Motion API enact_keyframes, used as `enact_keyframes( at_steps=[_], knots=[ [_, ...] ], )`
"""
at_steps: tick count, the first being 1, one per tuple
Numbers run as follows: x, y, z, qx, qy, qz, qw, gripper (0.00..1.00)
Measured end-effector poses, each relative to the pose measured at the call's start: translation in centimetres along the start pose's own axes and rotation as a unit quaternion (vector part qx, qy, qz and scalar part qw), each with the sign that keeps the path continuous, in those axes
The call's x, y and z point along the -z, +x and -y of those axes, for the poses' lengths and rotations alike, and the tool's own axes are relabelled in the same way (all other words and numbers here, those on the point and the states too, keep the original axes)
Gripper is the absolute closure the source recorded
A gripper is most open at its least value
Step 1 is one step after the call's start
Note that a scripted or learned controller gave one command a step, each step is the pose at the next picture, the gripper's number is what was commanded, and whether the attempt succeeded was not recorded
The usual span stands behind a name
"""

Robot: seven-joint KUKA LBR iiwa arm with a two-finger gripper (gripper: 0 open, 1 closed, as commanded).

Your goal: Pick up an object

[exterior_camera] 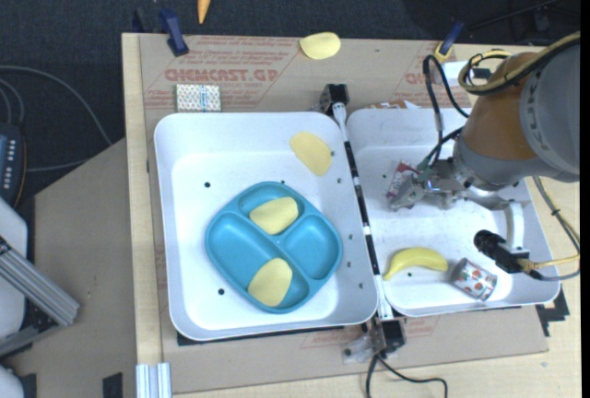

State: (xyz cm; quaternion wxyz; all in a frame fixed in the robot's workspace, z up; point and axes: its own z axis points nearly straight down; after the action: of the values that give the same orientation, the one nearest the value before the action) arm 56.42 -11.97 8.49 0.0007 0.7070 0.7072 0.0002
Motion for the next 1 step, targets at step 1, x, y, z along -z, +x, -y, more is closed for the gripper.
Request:
enact_keyframes(
  at_steps=[1],
  knots=[
    [-0.02, 1.18, -4.10, 0.001, 0.000, 0.000, 1.0000, 0.00]
  ],
)
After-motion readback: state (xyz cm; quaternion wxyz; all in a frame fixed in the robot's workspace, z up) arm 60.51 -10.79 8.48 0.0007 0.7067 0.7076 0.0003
